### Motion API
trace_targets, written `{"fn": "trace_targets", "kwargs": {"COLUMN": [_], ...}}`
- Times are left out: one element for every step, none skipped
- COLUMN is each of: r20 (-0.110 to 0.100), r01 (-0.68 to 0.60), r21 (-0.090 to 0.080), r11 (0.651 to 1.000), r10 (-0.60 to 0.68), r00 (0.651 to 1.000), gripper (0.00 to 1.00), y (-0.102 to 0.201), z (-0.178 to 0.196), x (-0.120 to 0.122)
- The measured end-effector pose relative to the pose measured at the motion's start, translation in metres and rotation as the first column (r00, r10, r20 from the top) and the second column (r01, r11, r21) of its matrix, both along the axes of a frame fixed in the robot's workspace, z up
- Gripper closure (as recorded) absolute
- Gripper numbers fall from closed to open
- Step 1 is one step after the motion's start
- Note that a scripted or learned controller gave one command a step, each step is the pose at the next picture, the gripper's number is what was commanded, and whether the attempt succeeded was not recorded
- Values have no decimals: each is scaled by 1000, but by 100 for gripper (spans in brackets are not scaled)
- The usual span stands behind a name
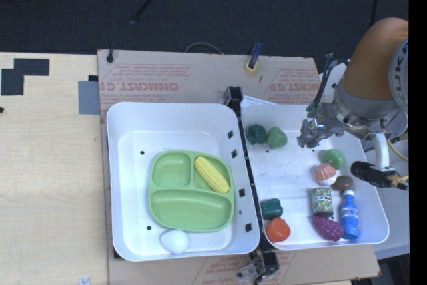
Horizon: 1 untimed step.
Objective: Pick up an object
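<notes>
White right bin (293, 118): tool (308, 137) poised above its floor.
Tool's opening cannot be told; green toy (275, 137) lies just beside.

Two shallow white bins sit side by side in the lower half of the frame. In the left bin (127, 143), a light green divided tray (180, 207) lies flat at the centre, with a yellow corn cob (212, 173) angled in its upper right compartment. A white egg-shaped object (176, 241) rests just below the tray.

The right bin (293, 177) holds small toy foods (some too small to identify): two dark green vegetables (265, 136) at its upper left, a dark green piece (271, 208) above an orange one (277, 230) at lower left, and, clustered at right, a pale green item (332, 158), a pink item (325, 173), a labelled can (321, 201), purple grapes (327, 227) and a blue bottle (349, 215).
</notes>
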<state>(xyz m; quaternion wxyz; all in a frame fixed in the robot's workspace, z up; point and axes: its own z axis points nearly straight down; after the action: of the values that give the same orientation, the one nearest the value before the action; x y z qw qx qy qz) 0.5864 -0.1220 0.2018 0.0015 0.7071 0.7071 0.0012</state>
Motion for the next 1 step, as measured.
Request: {"fn": "trace_targets", "kwargs": {"r20": [-4], "r01": [0], "r21": [1], "r11": [1000], "r10": [0], "r00": [1000], "gripper": [100], "y": [-1], "z": [27], "x": [0]}}
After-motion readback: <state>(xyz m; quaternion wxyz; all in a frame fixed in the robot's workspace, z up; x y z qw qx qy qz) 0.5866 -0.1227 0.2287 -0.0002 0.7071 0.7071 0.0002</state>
